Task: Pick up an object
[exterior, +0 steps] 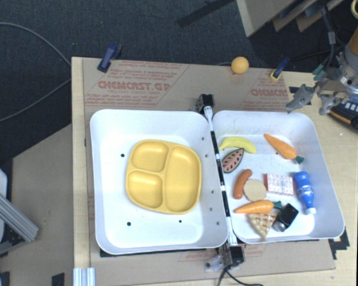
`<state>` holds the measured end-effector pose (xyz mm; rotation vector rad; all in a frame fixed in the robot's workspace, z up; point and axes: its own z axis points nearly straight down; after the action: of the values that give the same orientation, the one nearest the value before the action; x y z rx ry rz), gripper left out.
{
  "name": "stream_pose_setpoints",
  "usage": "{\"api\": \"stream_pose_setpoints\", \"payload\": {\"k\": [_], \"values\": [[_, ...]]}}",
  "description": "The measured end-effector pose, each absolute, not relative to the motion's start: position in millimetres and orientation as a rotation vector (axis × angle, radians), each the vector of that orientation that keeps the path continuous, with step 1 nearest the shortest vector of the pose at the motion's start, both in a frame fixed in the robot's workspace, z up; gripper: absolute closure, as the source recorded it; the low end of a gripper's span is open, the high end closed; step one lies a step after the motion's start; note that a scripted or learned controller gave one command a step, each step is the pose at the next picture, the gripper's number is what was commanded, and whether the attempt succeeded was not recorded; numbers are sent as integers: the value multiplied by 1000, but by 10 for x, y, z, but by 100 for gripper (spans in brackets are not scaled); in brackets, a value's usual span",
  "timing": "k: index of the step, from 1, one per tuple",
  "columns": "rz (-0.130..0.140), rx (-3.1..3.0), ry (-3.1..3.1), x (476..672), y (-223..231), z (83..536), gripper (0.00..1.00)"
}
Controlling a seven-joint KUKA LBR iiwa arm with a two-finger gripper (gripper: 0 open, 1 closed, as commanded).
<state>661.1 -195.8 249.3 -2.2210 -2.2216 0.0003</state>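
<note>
The right bin [324,168] holds several toy items. Among them are a yellow banana [237,144], a carrot [280,146], a brown seeded slice [232,160], a sausage [242,183] and a round cracker [255,189]. There are also a pink wafer [279,184], a blue bottle [304,191], a second carrot [256,207], a waffle wedge [261,223] and a black block [286,216]. My gripper [313,101] hangs over the bin's far right corner, open, with nothing between its fingers.
The left bin [109,137] holds a yellow divided plate [164,175]. An orange ball [240,65] lies on the board behind the bins, and blue clamps [108,58] [279,69] sit at the board's back edge. Cables and equipment crowd the upper right.
</note>
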Motion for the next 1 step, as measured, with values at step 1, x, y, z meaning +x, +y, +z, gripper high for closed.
{"api": "stream_pose_setpoints", "payload": {"k": [1], "values": [[-11, -2227, -2231, 6411, -1701, 1051, 0]]}}
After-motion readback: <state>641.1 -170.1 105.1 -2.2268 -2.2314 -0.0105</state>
